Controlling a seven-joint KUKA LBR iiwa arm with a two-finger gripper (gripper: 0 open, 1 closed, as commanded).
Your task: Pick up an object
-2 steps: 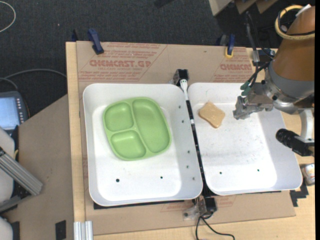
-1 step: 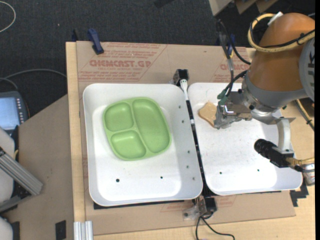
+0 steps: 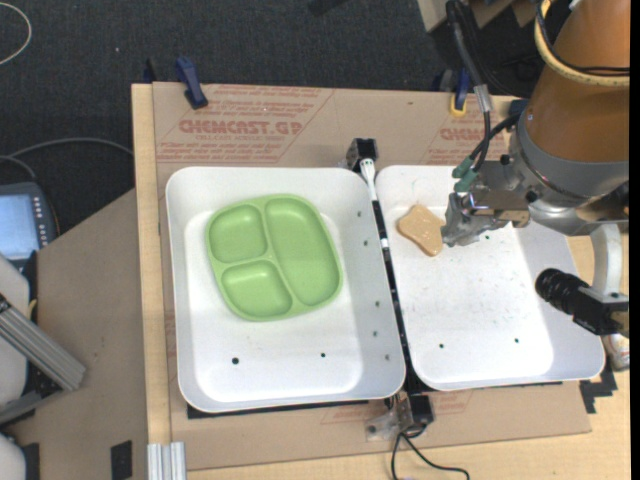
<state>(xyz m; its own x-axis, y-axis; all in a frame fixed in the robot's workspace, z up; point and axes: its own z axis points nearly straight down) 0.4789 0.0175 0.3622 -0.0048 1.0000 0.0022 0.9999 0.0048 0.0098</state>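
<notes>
tan block (image 3: 421, 230) beside gripper (image 3: 458, 230)

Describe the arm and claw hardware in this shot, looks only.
The arm is a rounded grey KUKA body with a broad orange band above the wrist, edged by a pale ring. Dark cables, one with a green fitting, run down to the small metallic grey claw. A black cylindrical part juts out beside the arm.

— What is cut off or covered here?

— The arm (image 3: 580, 88) is cropped by the top and right edges. The right bin (image 3: 480, 318) is partly covered by it.

— And the jaws?

— Their tips cannot be made out against the wrist.
</notes>
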